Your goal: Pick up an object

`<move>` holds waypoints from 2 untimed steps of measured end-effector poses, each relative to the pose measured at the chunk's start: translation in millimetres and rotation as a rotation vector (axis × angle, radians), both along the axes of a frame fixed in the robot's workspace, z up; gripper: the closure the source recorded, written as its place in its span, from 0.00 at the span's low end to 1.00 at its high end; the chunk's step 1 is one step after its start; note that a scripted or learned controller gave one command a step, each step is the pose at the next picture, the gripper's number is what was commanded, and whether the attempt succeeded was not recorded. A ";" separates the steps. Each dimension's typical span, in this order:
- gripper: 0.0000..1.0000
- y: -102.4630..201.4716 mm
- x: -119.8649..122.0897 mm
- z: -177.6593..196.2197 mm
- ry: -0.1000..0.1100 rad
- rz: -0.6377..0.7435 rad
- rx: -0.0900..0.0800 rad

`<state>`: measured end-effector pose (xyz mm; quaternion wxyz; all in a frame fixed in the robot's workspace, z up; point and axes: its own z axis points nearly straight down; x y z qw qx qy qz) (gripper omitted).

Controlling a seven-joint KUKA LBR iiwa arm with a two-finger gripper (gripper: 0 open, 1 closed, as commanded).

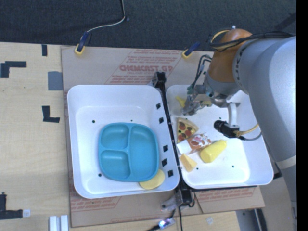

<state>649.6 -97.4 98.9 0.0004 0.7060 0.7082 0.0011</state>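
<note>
My gripper point(188, 106) is low in the right bin point(240, 174), near its far left corner, beside a small yellow piece point(180, 101) by the divider. Just below it lies a pizza slice toy point(185, 129), then a red and white piece point(198, 140), a yellow corn-like toy point(213, 150) and an orange cheese wedge point(188, 162). I see nothing clearly held by the gripper.
The left bin point(84, 107) holds a blue divided plate point(128, 151) with a yellow round piece point(152, 181) at its near edge. A black divider point(165, 124) separates the bins. The grey arm point(269, 81) covers the right bin's far right side.
</note>
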 end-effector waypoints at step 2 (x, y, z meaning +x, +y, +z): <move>1.00 -85.1 -41.3 -13.2 -0.004 0.003 -0.003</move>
